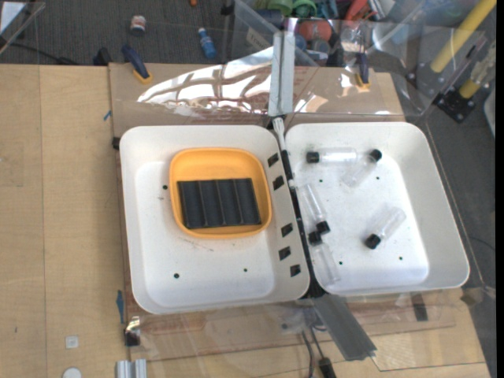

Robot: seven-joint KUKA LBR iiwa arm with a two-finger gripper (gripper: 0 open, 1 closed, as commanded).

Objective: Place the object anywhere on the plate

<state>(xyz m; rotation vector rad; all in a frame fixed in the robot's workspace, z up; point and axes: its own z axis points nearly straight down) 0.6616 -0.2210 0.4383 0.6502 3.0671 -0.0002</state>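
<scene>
Across the right bin (441,235) lie several clear vials with black caps: one (340,157) near the far wall, one (384,228) toward the near right, others (313,207) along the divider. I judge them light, rigid, slick and prone to roll; mid-barrel is the best hold. Left bin (150,282) holds an orange plate (183,164) bearing a dark ribbed block (218,202). Of the gripper's state I cannot tell.

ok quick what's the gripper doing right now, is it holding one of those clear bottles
Gripper: cannot be told from this view. The clear plastic bottles with black caps lie loose in the right white bin, and the orange square plate bears a black ribbed block.
</scene>
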